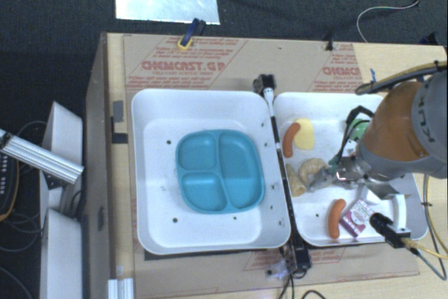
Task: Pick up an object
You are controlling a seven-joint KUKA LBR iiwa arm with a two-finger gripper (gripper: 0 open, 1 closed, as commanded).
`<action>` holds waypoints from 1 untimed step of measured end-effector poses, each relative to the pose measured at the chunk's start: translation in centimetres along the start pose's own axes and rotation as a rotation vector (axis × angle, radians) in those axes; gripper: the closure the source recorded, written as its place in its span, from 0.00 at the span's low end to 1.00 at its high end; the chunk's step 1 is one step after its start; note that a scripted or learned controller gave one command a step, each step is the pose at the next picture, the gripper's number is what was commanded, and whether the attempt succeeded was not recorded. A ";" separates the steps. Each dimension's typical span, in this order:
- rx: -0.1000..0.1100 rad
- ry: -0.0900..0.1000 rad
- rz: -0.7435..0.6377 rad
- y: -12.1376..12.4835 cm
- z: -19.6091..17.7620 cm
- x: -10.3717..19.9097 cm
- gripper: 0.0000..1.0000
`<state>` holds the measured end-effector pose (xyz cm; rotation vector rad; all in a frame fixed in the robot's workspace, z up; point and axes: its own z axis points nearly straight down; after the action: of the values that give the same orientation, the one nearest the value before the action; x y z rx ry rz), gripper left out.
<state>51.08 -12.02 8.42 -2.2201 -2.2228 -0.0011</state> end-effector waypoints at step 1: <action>0.000 0.000 0.000 -2.4 0.0 -0.5 0.00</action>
<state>48.68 -12.49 8.44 -2.2205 -2.2229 -0.0012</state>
